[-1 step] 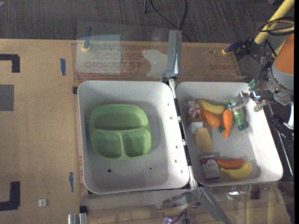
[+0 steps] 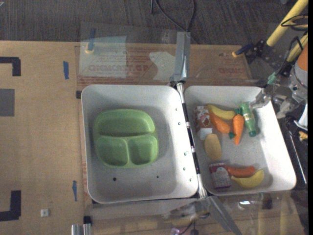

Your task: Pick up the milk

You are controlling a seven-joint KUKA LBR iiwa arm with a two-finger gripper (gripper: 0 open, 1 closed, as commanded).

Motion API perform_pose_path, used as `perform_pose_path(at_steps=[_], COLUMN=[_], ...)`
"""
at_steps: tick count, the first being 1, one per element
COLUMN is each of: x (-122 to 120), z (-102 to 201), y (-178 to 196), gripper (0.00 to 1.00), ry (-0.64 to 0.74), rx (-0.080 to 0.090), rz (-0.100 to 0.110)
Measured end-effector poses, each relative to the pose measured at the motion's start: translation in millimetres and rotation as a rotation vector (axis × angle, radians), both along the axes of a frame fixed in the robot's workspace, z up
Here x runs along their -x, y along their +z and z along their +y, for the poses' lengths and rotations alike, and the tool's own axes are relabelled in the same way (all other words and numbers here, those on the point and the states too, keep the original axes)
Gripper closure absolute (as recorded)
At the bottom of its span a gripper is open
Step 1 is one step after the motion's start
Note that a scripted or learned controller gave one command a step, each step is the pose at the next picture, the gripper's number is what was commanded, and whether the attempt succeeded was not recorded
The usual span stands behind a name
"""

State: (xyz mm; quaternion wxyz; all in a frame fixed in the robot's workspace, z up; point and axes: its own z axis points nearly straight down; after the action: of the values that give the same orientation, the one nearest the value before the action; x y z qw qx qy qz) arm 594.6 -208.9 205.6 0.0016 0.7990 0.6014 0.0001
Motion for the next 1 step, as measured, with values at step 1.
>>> perform_pose_path(at_steps=[1], x=[18.8], z=[0.9], y=[37.0], gripper=[0.00], ry=[0.045], rx=[0.000], rz=[0.000])
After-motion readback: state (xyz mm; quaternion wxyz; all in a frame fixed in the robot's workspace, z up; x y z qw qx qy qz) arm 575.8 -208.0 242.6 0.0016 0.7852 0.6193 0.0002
